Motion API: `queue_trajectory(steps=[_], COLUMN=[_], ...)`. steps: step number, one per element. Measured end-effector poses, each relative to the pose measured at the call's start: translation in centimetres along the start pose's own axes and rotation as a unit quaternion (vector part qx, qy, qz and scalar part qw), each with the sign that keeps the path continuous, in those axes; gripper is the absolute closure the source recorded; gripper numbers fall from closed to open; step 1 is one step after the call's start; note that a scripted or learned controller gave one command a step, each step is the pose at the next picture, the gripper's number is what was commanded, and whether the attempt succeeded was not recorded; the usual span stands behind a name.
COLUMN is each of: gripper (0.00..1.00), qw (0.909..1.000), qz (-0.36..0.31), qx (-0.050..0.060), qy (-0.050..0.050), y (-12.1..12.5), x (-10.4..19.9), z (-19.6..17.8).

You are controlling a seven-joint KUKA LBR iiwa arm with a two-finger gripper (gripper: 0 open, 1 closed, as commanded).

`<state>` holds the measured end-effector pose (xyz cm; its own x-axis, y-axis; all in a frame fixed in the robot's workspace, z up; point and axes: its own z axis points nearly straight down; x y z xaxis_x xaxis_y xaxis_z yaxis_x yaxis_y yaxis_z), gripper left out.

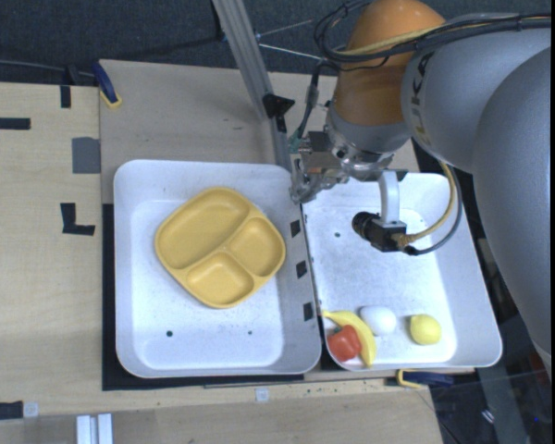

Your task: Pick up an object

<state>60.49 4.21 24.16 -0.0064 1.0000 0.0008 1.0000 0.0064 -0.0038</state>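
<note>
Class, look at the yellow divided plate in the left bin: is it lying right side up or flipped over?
Right side up: the yellow divided plate shows its three hollow compartments facing upward.

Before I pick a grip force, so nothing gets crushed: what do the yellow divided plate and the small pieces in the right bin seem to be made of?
The yellow divided plate looks like rigid moulded plastic, matte with a soft sheen and rounded compartment edges. The banana, red piece, white egg-like piece and lemon look like smooth plastic toy food, judging by their uniform colour; rubber or foam cannot be ruled out.
</note>
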Motion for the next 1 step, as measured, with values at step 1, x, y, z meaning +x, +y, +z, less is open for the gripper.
queue_trajectory(steps=[1], gripper=[1.00], qw=[1.0000], qz=[0.000], qx=[0.000], qy=[0.000], y=[-3.27], x=[4.13], z=[-0.12])
